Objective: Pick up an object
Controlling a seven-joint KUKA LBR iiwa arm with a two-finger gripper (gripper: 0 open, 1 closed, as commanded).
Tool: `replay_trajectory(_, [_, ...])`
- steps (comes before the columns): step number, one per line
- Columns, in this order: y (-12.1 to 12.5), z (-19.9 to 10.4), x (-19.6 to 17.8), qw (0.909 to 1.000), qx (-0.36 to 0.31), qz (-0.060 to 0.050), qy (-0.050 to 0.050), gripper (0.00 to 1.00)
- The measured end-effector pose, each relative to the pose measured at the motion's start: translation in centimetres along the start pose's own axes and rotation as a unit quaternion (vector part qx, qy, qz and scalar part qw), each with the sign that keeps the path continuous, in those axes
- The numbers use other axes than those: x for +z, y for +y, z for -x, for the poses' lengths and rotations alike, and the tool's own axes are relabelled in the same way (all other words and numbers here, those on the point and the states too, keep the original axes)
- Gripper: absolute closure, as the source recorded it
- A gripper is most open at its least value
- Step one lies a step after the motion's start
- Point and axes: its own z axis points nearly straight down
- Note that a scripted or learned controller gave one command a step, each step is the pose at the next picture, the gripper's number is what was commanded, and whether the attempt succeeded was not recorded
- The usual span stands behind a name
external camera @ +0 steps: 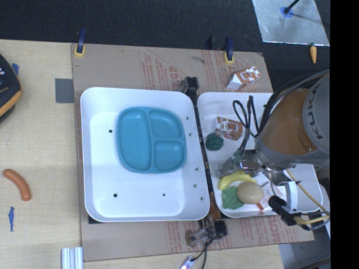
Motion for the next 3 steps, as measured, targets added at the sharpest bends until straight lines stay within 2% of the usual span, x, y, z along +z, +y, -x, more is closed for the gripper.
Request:
replay_trajectory(1, [0.0,0.1,-1.0,1.0,-0.002,-0.001,-0.001,1.0])
replay_trajectory(2, [1.2,5.7,-9.5,1.0,0.002,0.001,-0.001,1.0])
replay_trajectory(3, [8.4,-2.8,-15.2,1.0,0.0,0.001,0.0,1.0])
